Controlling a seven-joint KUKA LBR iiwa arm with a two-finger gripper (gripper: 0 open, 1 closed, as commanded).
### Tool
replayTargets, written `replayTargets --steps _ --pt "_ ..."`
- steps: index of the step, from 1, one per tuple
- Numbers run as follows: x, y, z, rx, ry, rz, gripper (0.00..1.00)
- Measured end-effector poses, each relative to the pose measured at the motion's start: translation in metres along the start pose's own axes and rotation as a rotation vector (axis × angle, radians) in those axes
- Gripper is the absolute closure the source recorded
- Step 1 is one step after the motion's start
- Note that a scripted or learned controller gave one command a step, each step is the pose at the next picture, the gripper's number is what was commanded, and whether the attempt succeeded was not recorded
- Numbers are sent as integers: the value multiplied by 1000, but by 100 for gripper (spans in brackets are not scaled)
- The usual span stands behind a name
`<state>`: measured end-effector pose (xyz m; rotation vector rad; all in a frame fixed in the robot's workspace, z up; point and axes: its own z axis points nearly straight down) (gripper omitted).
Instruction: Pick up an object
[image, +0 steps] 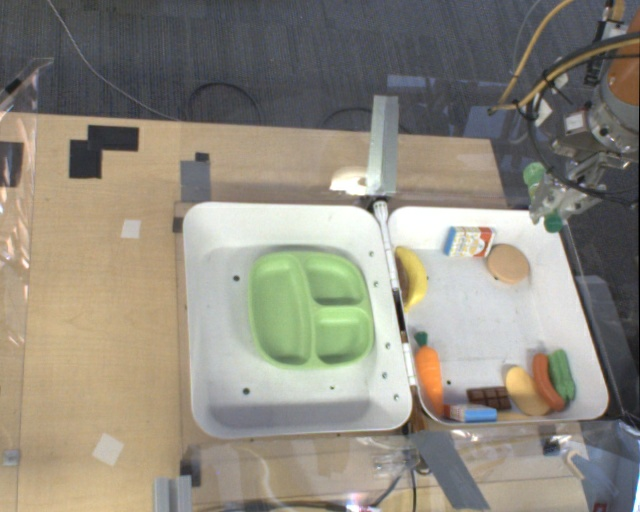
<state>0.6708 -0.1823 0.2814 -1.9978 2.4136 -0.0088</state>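
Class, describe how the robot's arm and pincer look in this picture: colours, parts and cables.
The grey metal arm ends in a pincer with pale green fingertips. Yellow and black cables loop beside the arm near the picture's top right corner. An orange patch shows near its top.

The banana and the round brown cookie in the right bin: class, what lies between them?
Bare white bin floor separates banana and cookie in the camera view; the small box sits just above that line.

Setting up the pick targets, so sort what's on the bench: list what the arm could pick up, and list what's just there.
Pickable, right bin: banana, carrot, small box, round bun, chocolate bar, potato, sausage, green pickle.

Just there: green divided tray in left bin.
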Motion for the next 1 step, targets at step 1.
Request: replayTargets --steps 1 --pt "-74 79 14 -5 -2 207 100"
